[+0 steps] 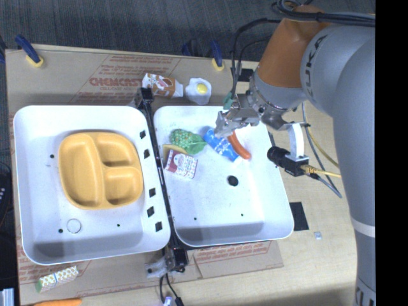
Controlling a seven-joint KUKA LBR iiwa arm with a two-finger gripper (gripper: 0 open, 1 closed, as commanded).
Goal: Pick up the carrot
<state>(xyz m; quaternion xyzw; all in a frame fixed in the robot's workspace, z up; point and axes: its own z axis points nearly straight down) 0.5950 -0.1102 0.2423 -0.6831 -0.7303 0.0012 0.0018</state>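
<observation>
Right, my tool (227, 125) sits right of centre over the carrot (240, 146) in the right bin (271, 225), beside a blue packet (220, 143). Can't tell its spread. Carrot's probably light, stiff, slick: grip mid-body across the width.

A divided tray (101, 169) is held in the left bin (25, 190); a carrot (240, 146) and packets (182, 163) are held in the right bin (268, 203).

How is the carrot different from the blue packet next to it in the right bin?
The carrot is orange, slim and rounded; the blue packet is flat and wider. The carrot lies toward the bin's right side, the packet just to its left. The gripper is above both. Both lie slanted in the right bin, side by side.
</observation>
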